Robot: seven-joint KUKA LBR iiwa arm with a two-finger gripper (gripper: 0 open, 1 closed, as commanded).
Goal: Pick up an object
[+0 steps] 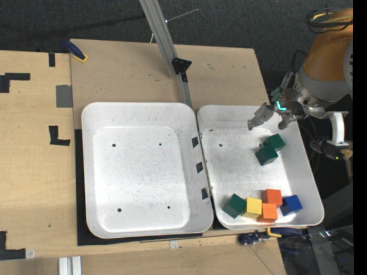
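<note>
Tool [268,117] sits over the far end of the right bin [229,119], fingers spread apart, nothing between them. Nearest candidates: two dark green blocks [269,149] just below it in the view, touching each other, one stacked or leaning on the other, can't tell which. The rest are clustered at the near end of the same bin: green block [233,205], yellow block [253,206], two orange blocks [270,204], blue block [291,204], all packed tight with no finger gaps. Left bin [92,153] isn't relevant. My read: go for the dark green pair, they're closest and have free space around them. Centre over the upper one, rotate the wrist so the fingers straddle two flat opposite faces rather than corners, descend straight, close only once the fingers are below its top edge. Risk: a finger tip clips the neighbour and shoves both sideways. The pair is also close to the right wall, so keep the outer finger clear of it. Lift slowly and verify the block comes up.
</note>
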